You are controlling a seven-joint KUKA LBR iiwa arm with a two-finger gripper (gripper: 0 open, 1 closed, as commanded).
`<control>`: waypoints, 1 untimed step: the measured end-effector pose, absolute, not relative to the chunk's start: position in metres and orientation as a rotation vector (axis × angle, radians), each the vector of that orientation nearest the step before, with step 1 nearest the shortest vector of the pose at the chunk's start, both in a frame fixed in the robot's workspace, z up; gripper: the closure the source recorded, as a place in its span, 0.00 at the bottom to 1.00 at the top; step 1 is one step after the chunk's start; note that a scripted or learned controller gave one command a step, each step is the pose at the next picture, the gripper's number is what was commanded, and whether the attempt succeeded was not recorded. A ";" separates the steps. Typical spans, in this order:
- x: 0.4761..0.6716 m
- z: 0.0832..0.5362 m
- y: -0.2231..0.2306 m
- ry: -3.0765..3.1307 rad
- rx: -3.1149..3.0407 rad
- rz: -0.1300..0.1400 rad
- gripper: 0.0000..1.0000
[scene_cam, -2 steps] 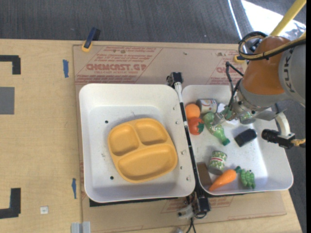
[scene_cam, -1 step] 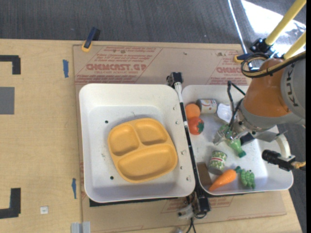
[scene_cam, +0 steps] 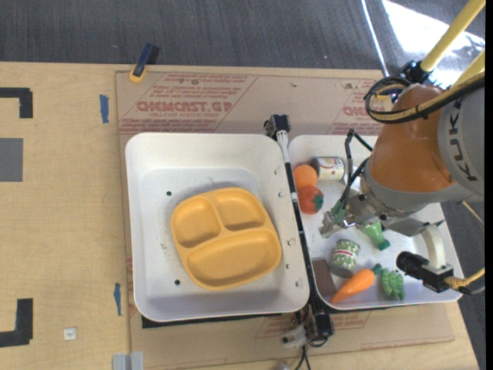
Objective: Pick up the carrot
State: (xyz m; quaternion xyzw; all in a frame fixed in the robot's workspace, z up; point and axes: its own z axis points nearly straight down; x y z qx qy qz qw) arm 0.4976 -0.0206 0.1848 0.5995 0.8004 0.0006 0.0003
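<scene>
The gripper (scene_cam: 337, 220) is hanging over the right bin (scene_cam: 445, 293), well above the carrot (scene_cam: 355, 284), which is lying beside a can (scene_cam: 346, 254). A yellow plate (scene_cam: 225, 237) is sitting in the left bin (scene_cam: 150, 168).

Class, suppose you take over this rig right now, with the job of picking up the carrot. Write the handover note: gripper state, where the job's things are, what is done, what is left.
Gripper: over the right bin, low among the toys, beside a small green piece. Whether it is open or shut cannot be told from this view; nothing is seen held.
Carrot: lying in the right bin near its front edge, below the gripper, next to a green-labelled can and a green toy.
Left bin: holds a yellow divided plate.
Done: arm is in over the correct bin.
Left: move to the carrot, grasp it, lift it.
</scene>
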 end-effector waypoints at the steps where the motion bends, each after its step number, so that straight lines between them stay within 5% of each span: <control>1: 0.479 0.184 0.033 2.047 2.385 0.000 1.00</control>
